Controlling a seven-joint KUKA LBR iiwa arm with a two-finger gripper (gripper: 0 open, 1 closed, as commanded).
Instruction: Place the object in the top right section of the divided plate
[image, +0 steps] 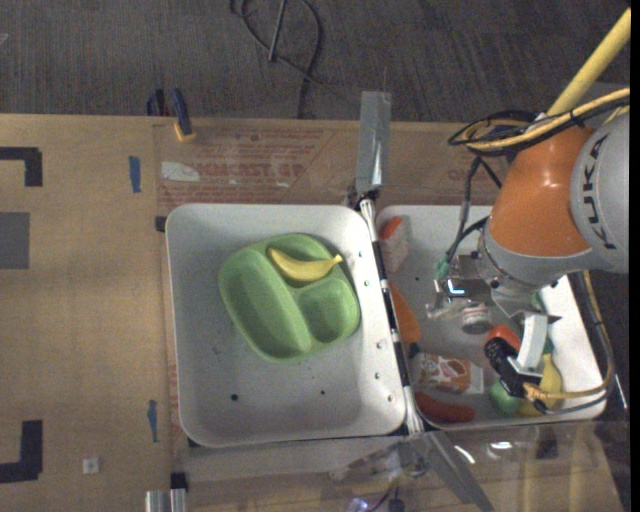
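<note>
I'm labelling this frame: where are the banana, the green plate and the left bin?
banana (304, 266): camera view, middle of its curved body.
plate (262, 305): camera view, floor of its big left section.
left bin (290, 400): camera view, bare white floor below the plate.

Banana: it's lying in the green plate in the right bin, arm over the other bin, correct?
Not quite. The camera view shows the banana in the green plate in the left bin, not the right one. The arm is over the other bin, the right bin.
</note>
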